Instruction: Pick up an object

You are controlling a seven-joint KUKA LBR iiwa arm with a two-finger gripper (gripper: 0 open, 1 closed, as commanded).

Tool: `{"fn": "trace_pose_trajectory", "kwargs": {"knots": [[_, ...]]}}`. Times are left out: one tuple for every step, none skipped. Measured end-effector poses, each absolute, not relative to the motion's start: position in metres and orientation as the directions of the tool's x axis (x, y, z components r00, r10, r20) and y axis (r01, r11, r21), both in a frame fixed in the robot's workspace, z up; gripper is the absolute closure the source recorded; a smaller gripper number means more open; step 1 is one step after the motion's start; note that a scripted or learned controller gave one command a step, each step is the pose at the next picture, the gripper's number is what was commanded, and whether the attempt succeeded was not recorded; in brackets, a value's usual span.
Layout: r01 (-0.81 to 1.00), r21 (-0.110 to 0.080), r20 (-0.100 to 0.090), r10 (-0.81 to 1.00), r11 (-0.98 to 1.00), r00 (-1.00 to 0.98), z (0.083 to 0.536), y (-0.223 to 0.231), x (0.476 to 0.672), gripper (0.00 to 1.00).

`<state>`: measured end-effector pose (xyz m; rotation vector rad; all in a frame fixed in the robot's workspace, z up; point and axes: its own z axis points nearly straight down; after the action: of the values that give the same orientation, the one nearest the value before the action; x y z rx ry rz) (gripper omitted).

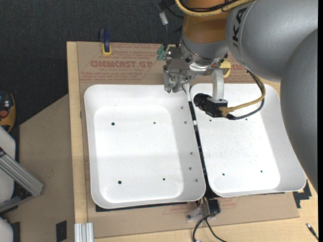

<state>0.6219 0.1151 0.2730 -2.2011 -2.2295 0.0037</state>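
My end effector (pixel 173 86) hangs low over the far rim of the left bin (pixel 96 135), close to the corner where that bin meets the right bin (pixel 282 150). I cannot tell if my end effector is open or closed, because it looks small and dark from up here, and I see nothing held in it. My orange band (pixel 209 9) and my big grey arm (pixel 282 34) sit above and to the right of the left bin, and they cover part of the right bin. A small black part (pixel 208 105) with a tan cable (pixel 247 107) hangs just right of the left bin's far corner, over the right bin. I can see no loose object to pick up in the left bin; I see its white floor and a few small dark dots. The left bin rests on a brown board (pixel 75 84) with red letters, and a blue and yellow clamp (pixel 105 41) sits on the board's far edge, beyond the left bin. A black plug (pixel 211 207) lies on the bench just past the left bin's near right corner.
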Motion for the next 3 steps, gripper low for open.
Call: {"fn": "trace_pose_trajectory", "kwargs": {"knots": [[1.000, -0.003, 0.001, 1.000, 0.001, -0.001, 0.290, 0.113, 0.603, 1.00], [1.000, 0.000, 0.000, 1.000, -0.002, 0.002, 0.320, 0.102, 0.577, 1.00], [1.000, 0.001, 0.000, 1.000, -0.001, 0.001, 0.339, 0.089, 0.559, 1.00]]}}
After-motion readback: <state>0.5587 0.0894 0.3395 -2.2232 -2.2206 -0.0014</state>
